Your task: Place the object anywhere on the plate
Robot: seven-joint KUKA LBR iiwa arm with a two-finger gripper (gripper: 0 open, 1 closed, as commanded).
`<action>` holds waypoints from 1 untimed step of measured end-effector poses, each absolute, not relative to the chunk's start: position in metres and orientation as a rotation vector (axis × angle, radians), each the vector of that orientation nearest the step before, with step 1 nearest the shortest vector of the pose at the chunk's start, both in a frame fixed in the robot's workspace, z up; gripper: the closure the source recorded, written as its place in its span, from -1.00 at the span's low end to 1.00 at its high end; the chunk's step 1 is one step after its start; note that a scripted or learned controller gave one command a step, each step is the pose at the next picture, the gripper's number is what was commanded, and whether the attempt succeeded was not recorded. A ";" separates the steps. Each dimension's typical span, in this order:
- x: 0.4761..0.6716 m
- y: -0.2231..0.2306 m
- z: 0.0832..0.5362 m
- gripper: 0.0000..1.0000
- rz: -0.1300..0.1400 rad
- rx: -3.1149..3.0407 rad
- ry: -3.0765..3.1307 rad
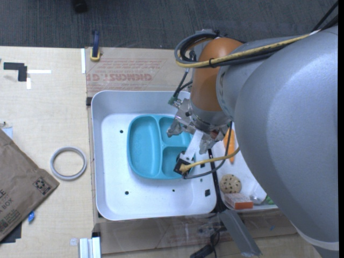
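— What do the bins stand on?
— A pale wooden tabletop (43, 117). A brown printed cardboard sheet (134, 69) lies behind the bins, and there is dark grey carpet floor (134, 9) beyond.
— What else is around?
— A grey tape ring (68, 150) lies on the tabletop left of the left white bin (99, 160), near a brown paper bag (19, 190) at the lower left edge. In the right white bin (244, 168) lie a round speckled cookie (230, 184) and, above it, a thin orange stick (230, 144), perhaps a carrot. The big grey arm (290, 117) covers most of that bin.
— And the plate?
— The turquoise plastic plate with three compartments (142, 149) lies flat in the left bin, toward its right side.
— The pincer?
— The pincer (176, 129) hangs over the plate's right part, by the ridge between the two small compartments. I cannot tell whether it is open or closed, or whether it holds anything
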State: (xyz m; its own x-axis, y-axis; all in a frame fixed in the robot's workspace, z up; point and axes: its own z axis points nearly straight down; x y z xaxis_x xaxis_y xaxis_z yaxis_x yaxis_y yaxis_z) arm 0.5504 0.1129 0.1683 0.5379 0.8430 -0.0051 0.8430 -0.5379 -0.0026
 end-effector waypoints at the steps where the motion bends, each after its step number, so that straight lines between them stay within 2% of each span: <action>1: 0.550 0.113 0.168 -1.00 -0.009 2.755 1.510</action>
